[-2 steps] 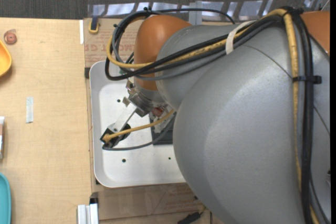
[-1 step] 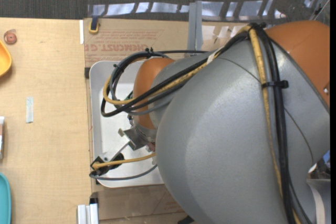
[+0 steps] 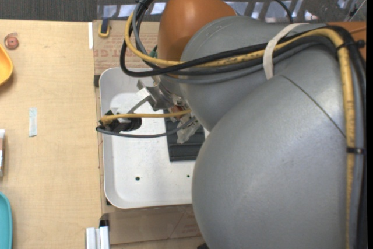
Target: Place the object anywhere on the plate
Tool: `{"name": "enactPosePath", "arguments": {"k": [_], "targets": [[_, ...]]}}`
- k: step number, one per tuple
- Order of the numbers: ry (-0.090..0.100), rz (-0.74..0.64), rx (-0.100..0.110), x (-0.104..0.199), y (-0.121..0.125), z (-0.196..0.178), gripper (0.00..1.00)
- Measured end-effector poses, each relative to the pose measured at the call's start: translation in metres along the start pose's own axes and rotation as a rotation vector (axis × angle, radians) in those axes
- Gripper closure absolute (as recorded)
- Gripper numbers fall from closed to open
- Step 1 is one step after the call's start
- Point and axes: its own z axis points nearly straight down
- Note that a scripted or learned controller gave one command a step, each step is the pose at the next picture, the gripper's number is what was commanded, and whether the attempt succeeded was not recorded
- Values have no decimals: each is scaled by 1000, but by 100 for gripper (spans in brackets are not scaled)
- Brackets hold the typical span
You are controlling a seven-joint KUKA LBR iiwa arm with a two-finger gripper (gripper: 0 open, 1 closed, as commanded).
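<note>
Smooth grey arm (image 3: 280,143) with a rounded orange band (image 3: 186,20) covers most of the glossy white bin (image 3: 125,178), which has rounded corners. The metallic gripper (image 3: 150,97) sits over the bin's upper left; we cannot tell whether it is open or closed. A flat black rectangular thing (image 3: 185,150) lies in the bin, partly hidden under the arm. The pale wood-grain worktop (image 3: 52,125) is at left, with an orange curved piece (image 3: 3,67) and a teal curved edge (image 3: 3,221) at its border.

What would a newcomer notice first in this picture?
The huge grey arm covers most of the right half, with its orange band bulging at the top centre. Beneath it a white bin lies partly hidden, beside the pale wooden bench on the left.
</note>
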Motion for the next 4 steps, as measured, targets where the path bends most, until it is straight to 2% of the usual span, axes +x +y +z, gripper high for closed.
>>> {"name": "enactPosePath", "arguments": {"k": [1,2,3,4], "targets": [[-1,109,1,-41,-23,147,0],[-6,113,0,-43,-21,139,100],[-4,-124,1,-29,-17,147,100],[-3,-262,3,-51,61,139,100]]}}
